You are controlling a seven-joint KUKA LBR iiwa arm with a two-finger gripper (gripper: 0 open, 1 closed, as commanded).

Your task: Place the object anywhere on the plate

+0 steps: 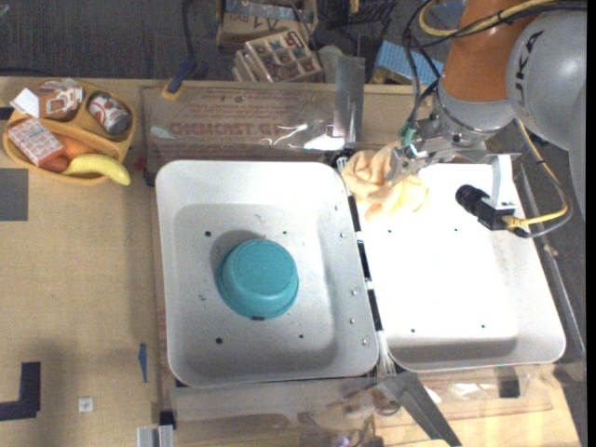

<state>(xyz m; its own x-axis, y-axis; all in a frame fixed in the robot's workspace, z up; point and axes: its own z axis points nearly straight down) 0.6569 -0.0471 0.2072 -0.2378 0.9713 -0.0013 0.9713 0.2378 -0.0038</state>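
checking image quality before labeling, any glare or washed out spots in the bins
Camera view: the right bin is overexposed, its floor nearly featureless white; the left bin shows soft grey shading; glare streaks the plastic sheet behind; the teal plate stays sharp.

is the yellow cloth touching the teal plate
Apart. The camera view shows the yellow cloth at the right bin's far corner, the teal plate in the left bin.

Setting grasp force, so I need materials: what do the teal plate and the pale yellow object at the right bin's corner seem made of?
The teal plate looks like hard plastic, matte and evenly coloured with a smooth rounded edge. The pale yellow object looks like soft cloth: it lies crumpled in folds, draped over the right bin corner. The fabric type is unclear.
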